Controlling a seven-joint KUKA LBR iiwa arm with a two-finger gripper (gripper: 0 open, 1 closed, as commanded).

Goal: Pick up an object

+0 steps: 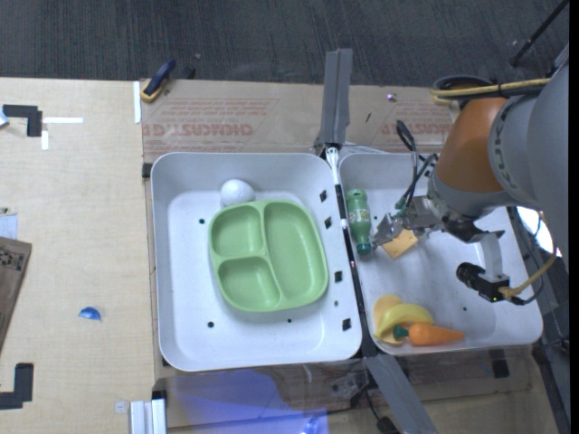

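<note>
My gripper (396, 229) is low in the right bin (507, 333), near its left wall, reaching in from the grey arm with the orange band (470, 147). A small tan block (403, 244) lies right at the gripper's tip, touching or just under it. A green bottle (359, 220) lies along the bin's left wall, just left of the gripper. At the bin's front lie a yellow banana (401, 315) and an orange carrot (436, 335), side by side.
The left bin (181, 333) holds a green divided plate (268, 255) and a white ball (237, 190) at the plate's far-left corner. A black cable and bracket (488, 283) hang over the right bin's right side. A grey divider post (336, 98) stands behind the bins.
</note>
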